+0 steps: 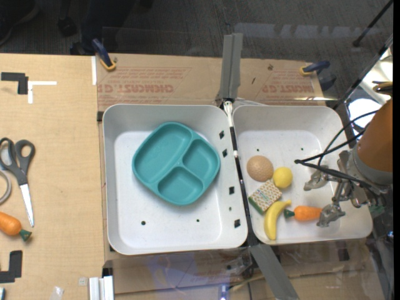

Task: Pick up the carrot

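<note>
The carrot (305, 214), orange with a green stub end, lies on its side near the front of the right bin (294, 130), just right of a banana (273, 217). My gripper (322, 199) hangs low over the bin's right side, open, its fingers spread front to back. The nearer fingertip (327, 216) sits at the carrot's right end, and the farther one (314, 182) is behind it. Nothing is held between them. A second carrot (9, 224) lies on the bench at the far left, outside the bins.
A brown egg-shaped item (260, 167), a lemon (282, 177) and a speckled cracker-like block (265, 195) crowd the carrot's left. The left bin (119, 186) holds a teal divided plate (177, 162). Scissors (20, 174) lie on the bench.
</note>
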### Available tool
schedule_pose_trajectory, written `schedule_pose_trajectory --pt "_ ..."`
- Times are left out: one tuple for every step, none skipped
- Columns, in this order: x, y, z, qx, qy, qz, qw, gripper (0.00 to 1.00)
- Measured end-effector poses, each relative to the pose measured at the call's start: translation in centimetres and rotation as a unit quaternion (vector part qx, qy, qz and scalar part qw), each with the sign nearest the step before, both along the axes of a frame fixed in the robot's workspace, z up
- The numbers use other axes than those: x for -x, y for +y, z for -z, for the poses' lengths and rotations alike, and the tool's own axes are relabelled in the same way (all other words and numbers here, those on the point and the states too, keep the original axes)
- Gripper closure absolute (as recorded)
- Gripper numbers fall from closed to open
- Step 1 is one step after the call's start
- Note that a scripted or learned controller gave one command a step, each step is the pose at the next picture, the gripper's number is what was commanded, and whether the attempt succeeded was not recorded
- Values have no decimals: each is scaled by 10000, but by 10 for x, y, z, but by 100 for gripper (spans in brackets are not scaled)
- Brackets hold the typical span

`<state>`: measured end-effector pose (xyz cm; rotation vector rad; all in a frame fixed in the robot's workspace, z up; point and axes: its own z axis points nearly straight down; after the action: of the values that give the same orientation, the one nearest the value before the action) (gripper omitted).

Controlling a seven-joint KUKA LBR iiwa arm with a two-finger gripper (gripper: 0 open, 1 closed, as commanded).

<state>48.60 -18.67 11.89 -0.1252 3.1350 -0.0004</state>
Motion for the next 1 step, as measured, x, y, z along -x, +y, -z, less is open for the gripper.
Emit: schedule_pose_trajectory --pt "0 38 28 -8 17 781 9969 0"
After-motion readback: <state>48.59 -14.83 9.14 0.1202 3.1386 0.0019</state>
